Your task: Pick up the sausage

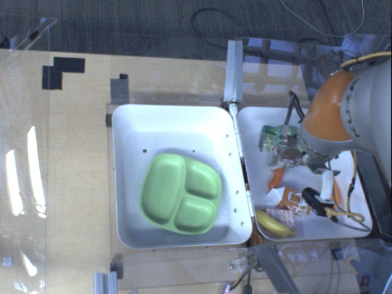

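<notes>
Hand (286, 155) sits low in right bin (251, 164), w/ grip state unreadable from above. Sausage, prob. the orange-red piece (277, 177), lies just below it. Risk: crowded w/ banana (274, 224) and wrapper (293, 203), so hand may snag the wrong item or close beside the sausage.

The robot arm (367, 103) is big, round and grey. It has a shiny orange band (324, 112) just above the wrist. A thin yellow cable (364, 59) runs along its top.
</notes>
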Available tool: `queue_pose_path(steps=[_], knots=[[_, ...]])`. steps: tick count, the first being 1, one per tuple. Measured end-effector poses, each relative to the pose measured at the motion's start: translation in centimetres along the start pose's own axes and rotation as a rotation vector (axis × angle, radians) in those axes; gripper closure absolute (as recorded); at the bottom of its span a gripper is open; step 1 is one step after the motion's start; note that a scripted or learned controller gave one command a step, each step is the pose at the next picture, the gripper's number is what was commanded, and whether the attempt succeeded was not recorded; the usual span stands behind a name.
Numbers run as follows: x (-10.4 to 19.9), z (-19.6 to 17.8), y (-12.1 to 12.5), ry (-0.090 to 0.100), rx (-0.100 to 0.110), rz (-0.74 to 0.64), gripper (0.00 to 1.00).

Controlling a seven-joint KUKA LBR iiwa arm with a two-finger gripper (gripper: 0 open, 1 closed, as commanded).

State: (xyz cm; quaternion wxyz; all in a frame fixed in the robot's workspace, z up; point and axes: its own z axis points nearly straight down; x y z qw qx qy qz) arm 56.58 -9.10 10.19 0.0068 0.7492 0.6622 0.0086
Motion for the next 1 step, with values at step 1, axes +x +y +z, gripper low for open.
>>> queue_pose_path(steps=[1], knots=[[1.54, -10.17, 3.29, -0.004, 0.014, -0.048, 1.00]])
